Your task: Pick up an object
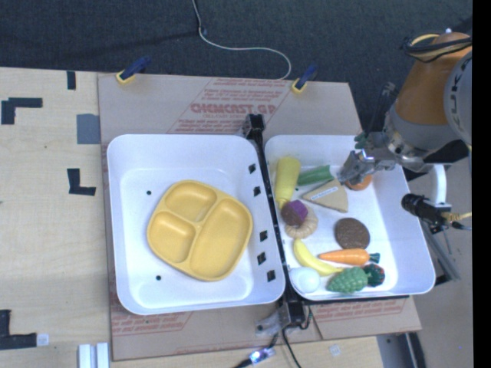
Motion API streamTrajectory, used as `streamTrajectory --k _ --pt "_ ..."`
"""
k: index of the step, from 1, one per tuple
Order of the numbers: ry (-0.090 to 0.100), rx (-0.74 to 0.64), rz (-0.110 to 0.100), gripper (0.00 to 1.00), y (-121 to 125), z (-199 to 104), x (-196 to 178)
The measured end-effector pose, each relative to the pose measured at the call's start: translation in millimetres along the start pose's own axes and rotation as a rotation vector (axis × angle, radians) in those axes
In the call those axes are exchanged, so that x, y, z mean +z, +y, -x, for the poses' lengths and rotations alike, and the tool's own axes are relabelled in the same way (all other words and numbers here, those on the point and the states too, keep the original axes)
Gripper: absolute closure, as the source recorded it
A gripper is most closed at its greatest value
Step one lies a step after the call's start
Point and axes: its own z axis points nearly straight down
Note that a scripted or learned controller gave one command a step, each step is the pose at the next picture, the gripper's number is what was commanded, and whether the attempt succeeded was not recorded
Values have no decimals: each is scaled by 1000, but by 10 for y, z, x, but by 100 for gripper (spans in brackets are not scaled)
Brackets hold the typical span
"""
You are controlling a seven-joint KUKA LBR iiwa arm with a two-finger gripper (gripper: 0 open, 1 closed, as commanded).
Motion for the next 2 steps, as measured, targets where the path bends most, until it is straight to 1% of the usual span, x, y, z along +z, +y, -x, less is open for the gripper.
streamTrajectory --k 1,2 --pt "0 0 -1 100 8 -5 -266" --pt "1 -3 -6 100 -154 -582 -177"
